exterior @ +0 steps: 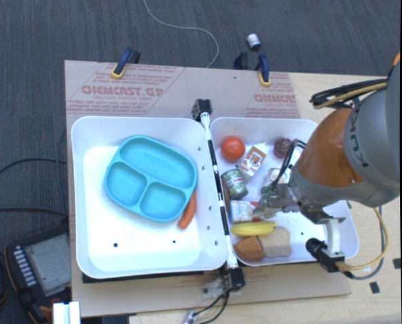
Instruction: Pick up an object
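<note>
Several food items crowded the right bin [336, 245]; my end effector [267, 204] hovered above the banana [253, 229]; grip state unclear.

**Two white bins on a board-topped bench**

The bench [363, 96] carried a brown board [123, 93] printed with red lettering, held at its far edge by a blue clamp [123, 61] and a yellow-tipped clamp [263, 69]. On the board sat two shallow white bins side by side, touching along a black hinge strip [214, 174]. The left bin [86, 181] and the right bin [349, 238] together covered most of the board. Beyond the board's right edge the pale bench top showed, with a black cable [342, 93] lying across it.
</note>
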`<move>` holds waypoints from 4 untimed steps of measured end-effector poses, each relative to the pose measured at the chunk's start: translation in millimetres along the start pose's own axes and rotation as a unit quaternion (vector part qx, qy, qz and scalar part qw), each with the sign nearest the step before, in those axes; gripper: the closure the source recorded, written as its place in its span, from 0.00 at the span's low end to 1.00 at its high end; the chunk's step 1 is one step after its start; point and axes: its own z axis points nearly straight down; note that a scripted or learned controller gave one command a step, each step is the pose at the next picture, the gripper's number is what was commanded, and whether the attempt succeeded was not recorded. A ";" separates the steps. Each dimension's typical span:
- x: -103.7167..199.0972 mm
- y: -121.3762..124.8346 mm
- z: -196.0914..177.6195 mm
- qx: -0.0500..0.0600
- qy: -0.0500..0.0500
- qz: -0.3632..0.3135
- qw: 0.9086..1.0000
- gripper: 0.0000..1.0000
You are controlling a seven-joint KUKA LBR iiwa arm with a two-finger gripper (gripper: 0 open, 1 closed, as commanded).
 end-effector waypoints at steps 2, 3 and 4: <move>2.0 21.6 23.9 0.011 0.003 -0.002 1.000 0.00; -0.4 25.4 11.0 0.003 0.000 0.000 1.000 1.00; 24.1 98.1 -104.8 0.009 -0.001 -0.001 1.000 1.00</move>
